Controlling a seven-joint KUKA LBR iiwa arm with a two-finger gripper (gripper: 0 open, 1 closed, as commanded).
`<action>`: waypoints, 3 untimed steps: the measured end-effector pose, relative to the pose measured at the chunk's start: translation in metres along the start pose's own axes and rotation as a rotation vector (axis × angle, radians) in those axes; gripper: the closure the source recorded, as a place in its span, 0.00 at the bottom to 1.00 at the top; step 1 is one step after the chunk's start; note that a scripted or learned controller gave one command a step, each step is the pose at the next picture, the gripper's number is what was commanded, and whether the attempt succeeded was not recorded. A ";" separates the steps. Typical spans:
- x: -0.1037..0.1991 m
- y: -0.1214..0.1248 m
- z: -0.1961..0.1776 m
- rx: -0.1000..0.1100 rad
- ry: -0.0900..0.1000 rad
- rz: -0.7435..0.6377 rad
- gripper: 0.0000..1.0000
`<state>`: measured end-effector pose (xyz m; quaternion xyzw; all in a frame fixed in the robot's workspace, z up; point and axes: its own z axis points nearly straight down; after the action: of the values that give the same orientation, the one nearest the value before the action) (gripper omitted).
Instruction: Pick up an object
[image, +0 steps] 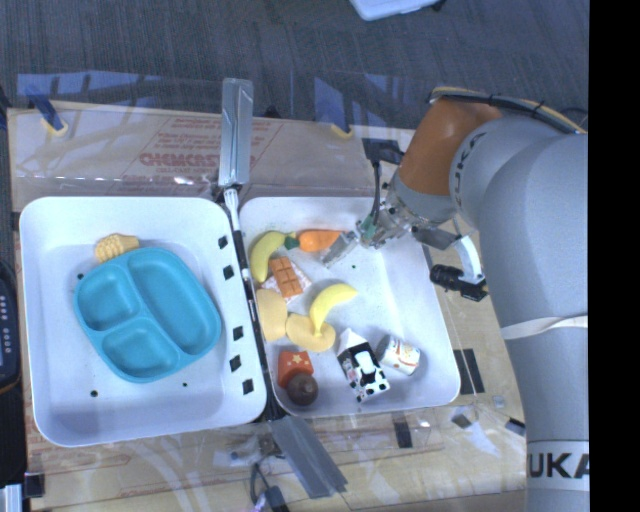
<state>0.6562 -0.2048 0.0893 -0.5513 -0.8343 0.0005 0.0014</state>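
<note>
**Jaws over the right bin's upper edge**

Gripper (345, 247) sits low in the upper middle of the right white bin (432, 330), just right of the orange plastic carrot (320, 240); whether its jaws are apart or closed I cannot tell. Toy food crowds that bin's left side: two yellow bananas (264, 254), a black-and-white cow figure (364, 372). Bare floor lies along its right wall. In the left white bin (50, 400), a blue sectioned plate (148, 312) leaves wide margins.
</note>
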 end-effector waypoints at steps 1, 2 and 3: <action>0.016 0.006 0.001 0.003 0.004 -0.216 0.00; -0.004 0.000 -0.001 -0.001 -0.001 -0.401 0.00; 0.000 -0.015 0.000 0.002 0.002 0.091 0.00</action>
<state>0.6421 -0.2108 0.0895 -0.5886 -0.8084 0.0010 0.0029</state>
